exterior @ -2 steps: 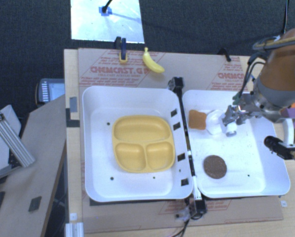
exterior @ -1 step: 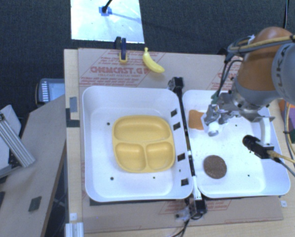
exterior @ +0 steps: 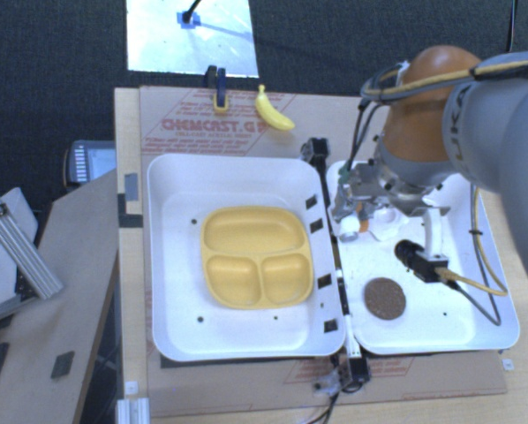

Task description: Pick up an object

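Observation:
My gripper (exterior: pixel 352 203) hangs low over the back left part of the right bin (exterior: pixel 476 325), close to the divider between the two bins. Just below it lie small white pieces (exterior: pixel 348 227) with a small orange bit (exterior: pixel 364 225) beside them, and another white piece (exterior: pixel 384 228) to their right. I cannot tell whether the gripper touches any of them. A brown round disc (exterior: pixel 385 298) lies flat near the front of the right bin, apart from the gripper. The arm's orange band (exterior: pixel 427 104) hides the bin's back.
A yellow three-compartment plate (exterior: pixel 255 256) lies in the left bin (exterior: pixel 171 263). A yellow banana (exterior: pixel 272 111) and a yellow-black clamp (exterior: pixel 218 88) sit on the cardboard behind the bins. A black part with a yellow cable (exterior: pixel 420 262) hangs from the arm over the right bin.

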`<state>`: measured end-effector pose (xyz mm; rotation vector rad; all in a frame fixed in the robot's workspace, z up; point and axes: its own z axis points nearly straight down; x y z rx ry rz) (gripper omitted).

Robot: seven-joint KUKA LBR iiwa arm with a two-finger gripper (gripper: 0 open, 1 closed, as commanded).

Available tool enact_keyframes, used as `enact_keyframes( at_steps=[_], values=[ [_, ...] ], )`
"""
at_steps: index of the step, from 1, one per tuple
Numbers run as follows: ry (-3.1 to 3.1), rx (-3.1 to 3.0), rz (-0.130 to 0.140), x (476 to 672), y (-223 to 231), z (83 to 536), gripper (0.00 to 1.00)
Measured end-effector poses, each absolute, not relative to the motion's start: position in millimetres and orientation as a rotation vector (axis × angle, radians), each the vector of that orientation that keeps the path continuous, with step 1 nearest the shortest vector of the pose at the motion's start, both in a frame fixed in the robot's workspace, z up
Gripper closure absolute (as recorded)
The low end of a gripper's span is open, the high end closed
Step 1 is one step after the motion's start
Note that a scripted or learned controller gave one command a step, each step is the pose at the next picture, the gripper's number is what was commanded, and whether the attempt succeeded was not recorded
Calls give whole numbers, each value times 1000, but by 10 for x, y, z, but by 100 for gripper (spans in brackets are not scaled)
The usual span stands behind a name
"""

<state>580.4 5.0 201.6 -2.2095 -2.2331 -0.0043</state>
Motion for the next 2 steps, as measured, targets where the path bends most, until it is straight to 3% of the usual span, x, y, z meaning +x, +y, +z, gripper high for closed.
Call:
enact_keyframes(
  at_steps=[1, 2],
  values=[
    [-2233, -2211, -6, 5976, 537, 2054, 100],
    [-2231, -2211, -4, 5947, 996, 2144, 100]
  ],
)
